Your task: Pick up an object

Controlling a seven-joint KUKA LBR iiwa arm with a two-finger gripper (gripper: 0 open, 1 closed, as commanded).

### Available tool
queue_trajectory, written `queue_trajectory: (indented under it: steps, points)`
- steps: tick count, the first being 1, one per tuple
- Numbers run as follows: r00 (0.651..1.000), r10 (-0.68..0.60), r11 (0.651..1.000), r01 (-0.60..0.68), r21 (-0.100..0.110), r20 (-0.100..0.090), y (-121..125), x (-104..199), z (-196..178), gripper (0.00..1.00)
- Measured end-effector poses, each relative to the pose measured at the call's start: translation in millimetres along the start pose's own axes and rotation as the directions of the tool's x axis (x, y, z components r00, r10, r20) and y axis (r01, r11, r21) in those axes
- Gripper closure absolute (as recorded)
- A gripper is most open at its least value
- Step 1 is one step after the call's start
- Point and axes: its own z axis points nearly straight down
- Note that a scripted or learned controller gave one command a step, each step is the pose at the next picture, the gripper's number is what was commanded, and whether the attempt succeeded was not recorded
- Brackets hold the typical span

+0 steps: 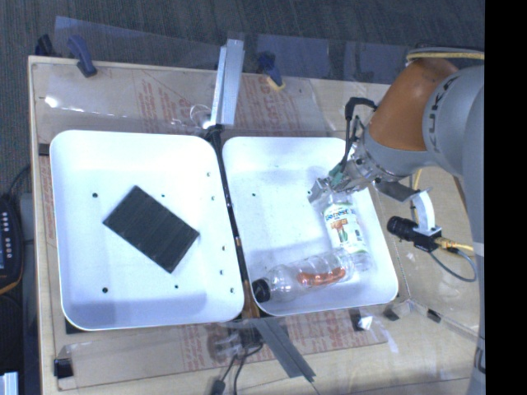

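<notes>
Over the right bin's far-right area, the jaws point(333, 179) sit low at the top end of a small white-labelled bottle point(346, 229); can't tell from this angle whether they're open, closed, or gripping anything. Bottle lies flat along the bin's right wall, cap end toward the far side, just under the wrist. Arm point(428, 113) comes in from the right, orange band above the wrist, grey link beyond it.

Near the bottle's near end: a clear plastic bottle point(309, 274) with a dark cap lies on its side along the near wall of the right bin point(263, 188), something orange inside it. The two bottles look touching or nearly so at the near-right corner.

Left bin point(82, 163) holds one flat dark rectangular pad point(151, 228), turned diagonally, roughly mid-bin, apart from all walls.

Bins sit side by side on the bench point(123, 89), touching along the middle. Blue clamps point(82, 56) at the bench's far edge.
</notes>
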Motion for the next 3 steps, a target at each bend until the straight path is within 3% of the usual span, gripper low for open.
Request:
queue_trajectory:
  steps: [1,2,3]
  points:
    - [1.0,0.0,1.0,0.0,0.0,0.0,-0.1,-0.1,0.0,0.0]
    - [1.0,-0.021,1.0,0.021,0.0,0.0,27.9,-8.3,67.7,0.0]
    - [0.999,-0.053,0.999,0.053,-0.004,0.004,14.1,-7.1,-30.6,0.0]
